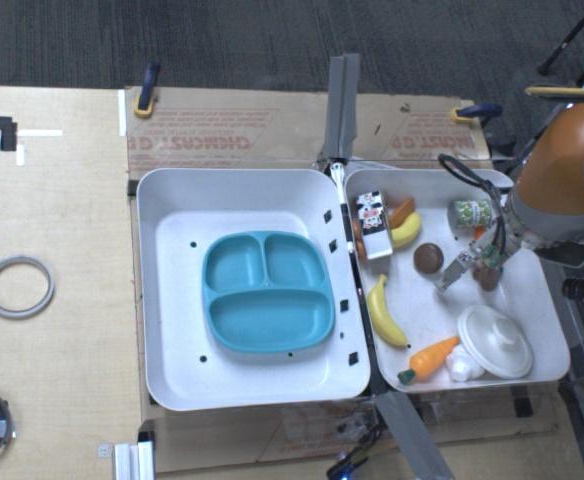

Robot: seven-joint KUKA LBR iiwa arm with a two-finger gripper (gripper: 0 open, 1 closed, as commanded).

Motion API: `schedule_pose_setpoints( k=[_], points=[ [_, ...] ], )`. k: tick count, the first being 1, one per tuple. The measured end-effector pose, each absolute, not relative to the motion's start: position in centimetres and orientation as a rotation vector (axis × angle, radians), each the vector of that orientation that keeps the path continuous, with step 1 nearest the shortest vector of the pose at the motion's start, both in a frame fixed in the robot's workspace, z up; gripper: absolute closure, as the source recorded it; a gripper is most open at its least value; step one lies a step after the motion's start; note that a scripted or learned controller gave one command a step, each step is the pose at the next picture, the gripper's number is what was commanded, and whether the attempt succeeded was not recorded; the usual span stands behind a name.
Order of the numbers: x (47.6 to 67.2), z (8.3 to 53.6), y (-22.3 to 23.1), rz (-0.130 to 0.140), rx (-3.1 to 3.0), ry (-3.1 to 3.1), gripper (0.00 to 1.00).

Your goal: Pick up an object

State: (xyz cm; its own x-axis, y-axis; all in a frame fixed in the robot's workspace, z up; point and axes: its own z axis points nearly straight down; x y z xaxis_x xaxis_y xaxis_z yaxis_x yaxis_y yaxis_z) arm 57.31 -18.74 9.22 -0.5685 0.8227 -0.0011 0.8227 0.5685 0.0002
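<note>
The table (52, 208) is carrying two shallow white bins side by side. The left bin (162, 298) is holding a glossy teal divided plate (269, 291), moulded plastic with three compartments. The right bin (547, 308) is crowding the candidate objects: a curved yellow banana (385, 313), a white domed lid (494, 341), an orange carrot (428, 359), a printed milk carton (373, 225) and a round brown ball (428, 258). The arm is reaching in low, its hand (462, 268) hovering just right of the ball, fingers apart, gripping nothing.
</note>
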Motion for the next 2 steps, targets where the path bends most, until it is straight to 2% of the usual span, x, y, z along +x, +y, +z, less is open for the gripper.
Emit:
schedule_pose_setpoints(
  k=[1, 2],
  points=[
    [62.0, 9.3, -19.9, -0.001, 1.467, 2.774, 0.00],
    [62.1, 10.3, -19.9, -0.002, 1.461, 2.772, 1.00]
  ],
)
